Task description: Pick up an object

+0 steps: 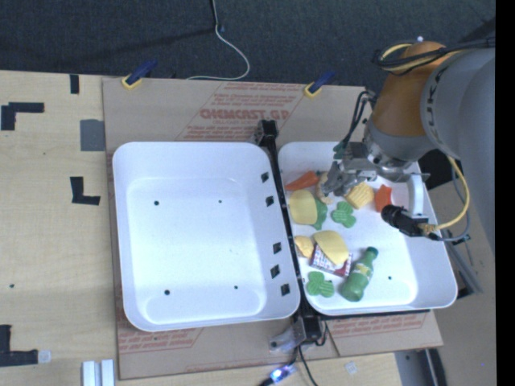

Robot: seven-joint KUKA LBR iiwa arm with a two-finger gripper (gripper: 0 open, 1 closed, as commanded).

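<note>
A big brown cardboard sheet (241,115) with red letters lies under the bins; a blue clip (138,72) holds its top left corner; another blue clip (320,81) holds the top right; a thin white wire (229,43) curls across the dark carpet (105,18) behind.

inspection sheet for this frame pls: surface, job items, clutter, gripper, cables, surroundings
Surface: two white bins side by side, left bin and right bin, on a cardboard sheet over a wooden bench.
Job's things: all in the right bin: carrot, corn cob, yellow pepper, green bottle, broccoli piece, other toy food.
Clutter: black tape marks on the bench.
Gripper: gripper low over the top of the right bin; finger state unclear.
Cables: yellow cable on the arm; thin white cable behind the bins.
Surroundings: dark carpet.
</note>
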